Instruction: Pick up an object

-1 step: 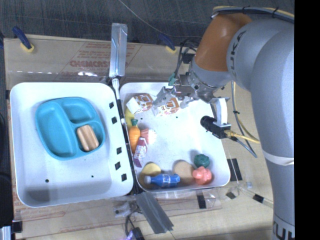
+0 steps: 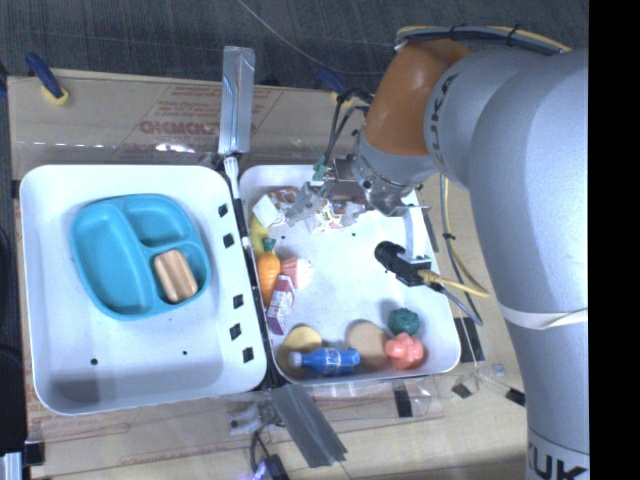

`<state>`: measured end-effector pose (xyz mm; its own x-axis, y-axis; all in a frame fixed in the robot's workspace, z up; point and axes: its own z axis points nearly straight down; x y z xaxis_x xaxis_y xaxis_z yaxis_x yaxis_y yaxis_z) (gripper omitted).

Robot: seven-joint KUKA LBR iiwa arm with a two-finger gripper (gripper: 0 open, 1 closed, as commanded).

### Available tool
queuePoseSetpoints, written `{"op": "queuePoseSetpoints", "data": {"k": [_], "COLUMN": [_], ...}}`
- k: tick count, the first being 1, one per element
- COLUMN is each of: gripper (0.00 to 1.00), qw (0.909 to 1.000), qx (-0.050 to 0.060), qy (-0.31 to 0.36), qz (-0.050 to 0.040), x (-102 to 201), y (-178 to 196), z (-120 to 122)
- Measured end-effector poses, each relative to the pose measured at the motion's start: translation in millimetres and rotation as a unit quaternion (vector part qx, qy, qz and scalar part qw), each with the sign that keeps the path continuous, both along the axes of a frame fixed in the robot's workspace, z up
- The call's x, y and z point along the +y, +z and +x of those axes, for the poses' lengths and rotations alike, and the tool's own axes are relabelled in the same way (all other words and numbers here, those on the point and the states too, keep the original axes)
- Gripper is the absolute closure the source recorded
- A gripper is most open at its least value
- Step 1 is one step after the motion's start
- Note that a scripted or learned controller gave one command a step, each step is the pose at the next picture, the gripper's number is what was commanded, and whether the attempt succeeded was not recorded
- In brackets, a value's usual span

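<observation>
The claw (image 2: 335,196) hangs low at the right bin's (image 2: 440,313) far end; I cannot tell its state. Just below it, the small carrot (image 2: 268,269) looks light, stiff and slick: take it across its middle.

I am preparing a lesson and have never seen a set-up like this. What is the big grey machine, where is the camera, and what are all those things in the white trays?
The grey machine with the orange band is a robot arm, reaching in from the right. One fixed camera looks down at a slant on a bench with two shallow white bins. The left bin holds a blue divided plate with a toy bread roll in one compartment. The right bin holds small toys: a carrot, a blue bottle, a pink figure, a dark green piece and others. The arm's hand is low over the right bin's far end; I cannot tell whether it holds anything.
</observation>
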<state>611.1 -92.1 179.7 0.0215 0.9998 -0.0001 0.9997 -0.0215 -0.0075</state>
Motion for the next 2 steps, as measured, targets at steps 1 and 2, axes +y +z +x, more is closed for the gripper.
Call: {"op": "queuePoseSetpoints", "data": {"k": [1,2], "gripper": [0.0,0.0], "qw": [0.9994,0.9792], "qx": [-0.001,-0.002], "qy": [0.034,0.203], "qz": [-0.0002,0.0016], "x": [-57.0,-26.8], "y": [-44.2,-88.5], "z": [32.7,-43.6]}}
